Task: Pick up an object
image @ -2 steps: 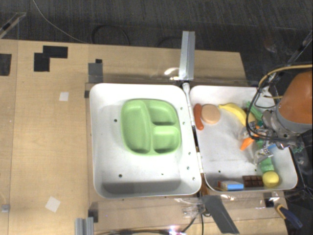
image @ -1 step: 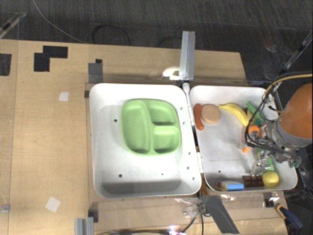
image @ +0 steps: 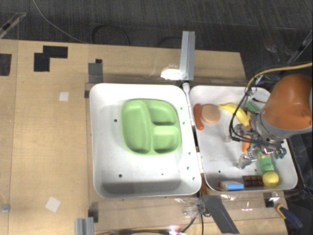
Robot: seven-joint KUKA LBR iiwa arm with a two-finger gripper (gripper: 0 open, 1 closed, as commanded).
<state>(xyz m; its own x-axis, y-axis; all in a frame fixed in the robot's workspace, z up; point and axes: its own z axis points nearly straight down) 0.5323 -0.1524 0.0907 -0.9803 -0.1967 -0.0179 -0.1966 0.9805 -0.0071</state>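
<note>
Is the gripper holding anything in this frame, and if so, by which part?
Cannot be told: the gripper sits low in the right bin, with nothing visibly between its fingers.

Green 3-compartment tray (image: pixel 149 126) upturned in left white bin (image: pixel 105 180); wooden bench (image: pixel 44 146); dark carpet (image: pixel 122 9) beyond.

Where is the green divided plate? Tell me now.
In the camera view, the green divided plate lies in the left bin, near its middle, left of the wall shared with the right bin.
</note>
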